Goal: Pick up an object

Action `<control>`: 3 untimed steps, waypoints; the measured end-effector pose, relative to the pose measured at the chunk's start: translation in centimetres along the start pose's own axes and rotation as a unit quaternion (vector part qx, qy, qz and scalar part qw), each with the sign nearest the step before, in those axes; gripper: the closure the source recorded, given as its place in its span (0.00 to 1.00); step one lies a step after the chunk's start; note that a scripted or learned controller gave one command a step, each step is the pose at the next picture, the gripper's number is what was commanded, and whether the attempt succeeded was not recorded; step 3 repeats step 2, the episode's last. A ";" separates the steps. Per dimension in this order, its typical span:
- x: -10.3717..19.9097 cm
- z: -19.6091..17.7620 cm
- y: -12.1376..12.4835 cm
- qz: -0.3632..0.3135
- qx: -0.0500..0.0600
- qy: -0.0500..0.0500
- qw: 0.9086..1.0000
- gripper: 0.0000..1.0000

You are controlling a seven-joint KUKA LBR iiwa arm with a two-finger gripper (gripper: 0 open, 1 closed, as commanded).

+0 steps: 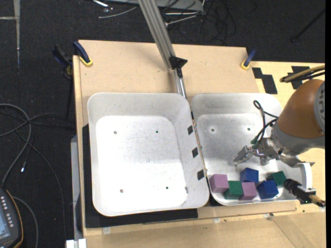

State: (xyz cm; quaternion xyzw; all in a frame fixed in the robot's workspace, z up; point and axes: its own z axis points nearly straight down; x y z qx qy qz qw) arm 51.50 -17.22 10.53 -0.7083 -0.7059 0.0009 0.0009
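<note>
Two white bins sit side by side on a wooden bench, seen from above at a slant. The arm (pixel 302 120) reaches in from the right over the right bin (pixel 227 112). Its gripper (pixel 248 153) hangs low in that bin, fingers spread narrowly with nothing between them. The blocks cluster along the bin's near edge, just below and right of the gripper: a blue block (pixel 249 175) is nearest, with a purple block (pixel 219 182), a green block (pixel 235 189), another purple (pixel 249 190), another blue (pixel 268 188) and another green (pixel 278 178) close by. The left bin (pixel 103 138) holds no blocks. No readable labels or writing.
</note>
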 end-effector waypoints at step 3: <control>-1.9 -2.5 1.0 0.000 -0.004 -0.002 1.000 0.00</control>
